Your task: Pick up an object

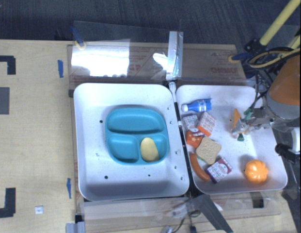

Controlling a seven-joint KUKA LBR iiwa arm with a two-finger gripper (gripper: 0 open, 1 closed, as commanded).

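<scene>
A pale plywood bench (34, 144) bears two shallow glossy white plastic bins. The left bin (87, 178) holds a smooth teal divided tray (126, 125) with a yellow potato-shaped lump (149, 149) in its lower right compartment. The right bin (271, 144) holds a cracker-like speckled bread slice (208, 150), a round orange pumpkin (256, 171), a blue-capped bottle (198, 105) and crinkled packets. The gripper (245, 124) hangs over the right bin's right part; whether it is parted I cannot tell.

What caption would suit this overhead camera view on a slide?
Robot arm reaches over the right bin of toy foods; a yellow piece sits in the left bin's blue tray.
</scene>
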